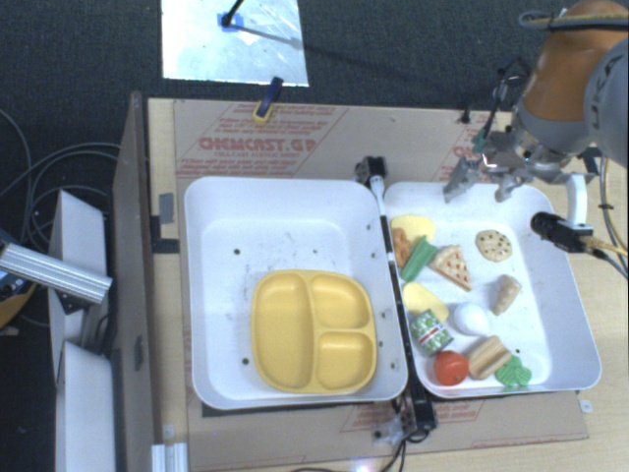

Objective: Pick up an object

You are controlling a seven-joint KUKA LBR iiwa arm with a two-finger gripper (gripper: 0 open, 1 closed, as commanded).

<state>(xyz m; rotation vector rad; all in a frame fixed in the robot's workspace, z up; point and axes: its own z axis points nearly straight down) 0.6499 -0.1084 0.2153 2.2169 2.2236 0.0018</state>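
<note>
Toy foods [462,318] crowd the right bin [570,303], ready targets; the gripper [482,178] hovers over its far rim, fingers spread, gripping nothing.

One fixed camera looks down at a slant from above on both white bins [295,200], fairly near.
</note>
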